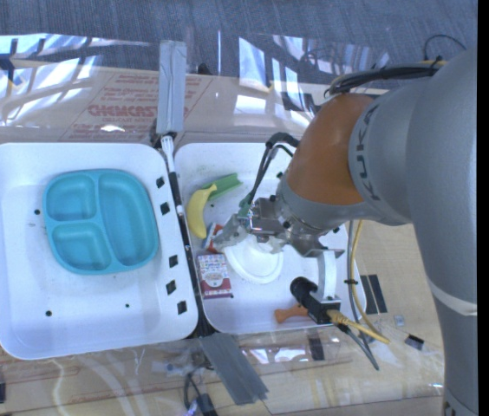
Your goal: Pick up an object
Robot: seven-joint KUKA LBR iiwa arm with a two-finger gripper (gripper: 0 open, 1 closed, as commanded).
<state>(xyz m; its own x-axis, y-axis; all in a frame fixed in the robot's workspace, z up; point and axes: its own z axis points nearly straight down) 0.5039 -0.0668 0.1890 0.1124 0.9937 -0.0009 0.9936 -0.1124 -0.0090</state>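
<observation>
Yellow banana (197,211) in right-hand bin (249,310)

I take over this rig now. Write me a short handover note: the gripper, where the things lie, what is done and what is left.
Gripper: low inside the right white bin, next to the white round disc; no grasp can be seen.
Things in the right white bin: yellow plastic banana and green piece beside it, red-and-white small carton, small orange piece.
The left white bin holds a turquoise divided plate.
Done: the arm has reached the objects.
Left: nothing visibly lifted yet; the pick is not done.
</observation>
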